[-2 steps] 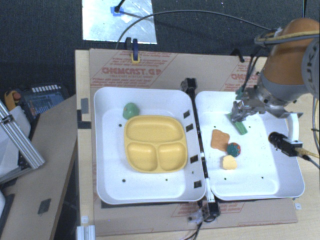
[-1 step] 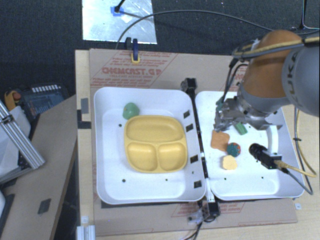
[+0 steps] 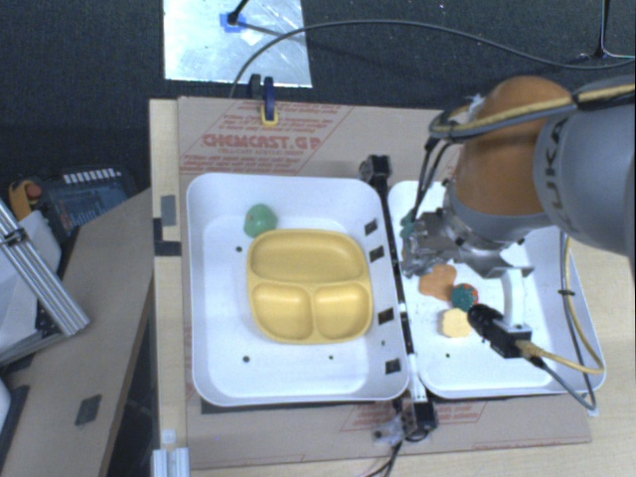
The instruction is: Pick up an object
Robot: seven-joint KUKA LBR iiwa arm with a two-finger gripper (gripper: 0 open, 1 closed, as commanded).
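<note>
Camera view has 3 small bits in the right bin: orange piece, teal piece, yellow piece. Gripper sits just above the orange one. Left bin has a yellow tray touching a green blob.

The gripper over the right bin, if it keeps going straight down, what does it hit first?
Probably the flat orange piece lying in the right white bin just below the gripper, though depth is unclear.

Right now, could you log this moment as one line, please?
arm: over right bin | yellow tray, green object: left bin | orange, teal, yellow pieces: right bin, unheld
</note>
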